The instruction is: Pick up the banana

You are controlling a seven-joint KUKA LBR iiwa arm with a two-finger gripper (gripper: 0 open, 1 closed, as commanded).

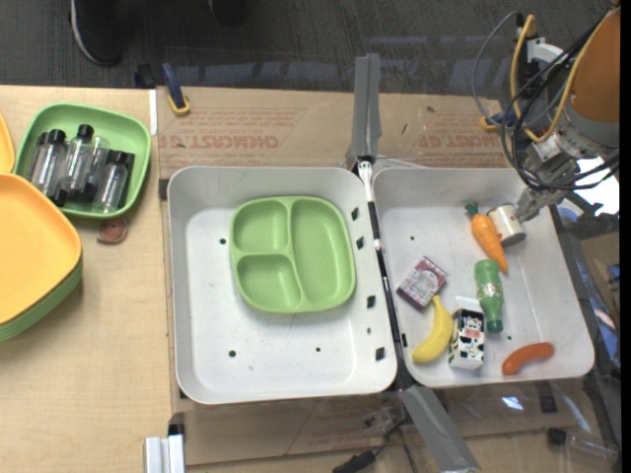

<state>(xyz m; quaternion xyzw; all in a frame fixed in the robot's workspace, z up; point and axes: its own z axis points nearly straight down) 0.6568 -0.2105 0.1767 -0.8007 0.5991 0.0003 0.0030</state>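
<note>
The yellow banana [435, 332] lies near the front of the right bin [562, 264], curved, between a purple packet [422, 281] and a small black-and-white carton [467, 338]. My gripper [511, 222] hangs at the bin's far right, beside the top of an orange carrot [488, 237], well behind and to the right of the banana. Its metal tip is small and seen end-on.
A green bottle [489, 293] and a red sausage [527, 357] also lie in the right bin. The left bin [197, 294] holds a green divided plate [293, 252]. On the bench at left are orange plates [35, 259] and a green tray of vials [84, 161].
</note>
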